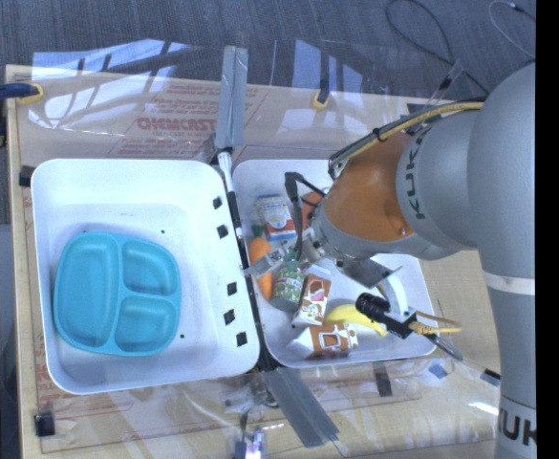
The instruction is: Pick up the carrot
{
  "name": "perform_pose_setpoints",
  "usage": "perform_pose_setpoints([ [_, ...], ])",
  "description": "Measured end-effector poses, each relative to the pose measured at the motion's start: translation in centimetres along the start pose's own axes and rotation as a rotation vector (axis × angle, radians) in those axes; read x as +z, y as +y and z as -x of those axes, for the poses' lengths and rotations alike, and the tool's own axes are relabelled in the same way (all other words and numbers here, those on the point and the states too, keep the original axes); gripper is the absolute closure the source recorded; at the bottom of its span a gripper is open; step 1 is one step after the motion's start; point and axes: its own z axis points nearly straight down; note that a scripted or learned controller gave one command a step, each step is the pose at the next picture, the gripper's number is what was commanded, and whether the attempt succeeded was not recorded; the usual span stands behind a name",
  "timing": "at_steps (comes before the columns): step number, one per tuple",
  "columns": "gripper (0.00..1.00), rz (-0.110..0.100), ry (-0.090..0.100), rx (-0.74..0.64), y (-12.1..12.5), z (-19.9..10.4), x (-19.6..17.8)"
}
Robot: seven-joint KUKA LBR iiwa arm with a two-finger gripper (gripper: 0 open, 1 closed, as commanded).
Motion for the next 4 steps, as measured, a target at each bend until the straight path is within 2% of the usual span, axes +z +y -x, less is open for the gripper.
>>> perform_pose_setpoints([
  [1, 1.0, -0.005, 0.022, -0.019, 0.5, -0.8, -1.3],
  [2, 0.0, -0.005, 0.018, -0.016, 0.4, -0.6, -1.4],
  [3, 0.0, -0.036, 0.014, -0.062, 0.2, 0.2, -0.2],
  [4, 0.0, -0.039, 0.016, -0.064, -0.7, 0.8, -0.1],
])
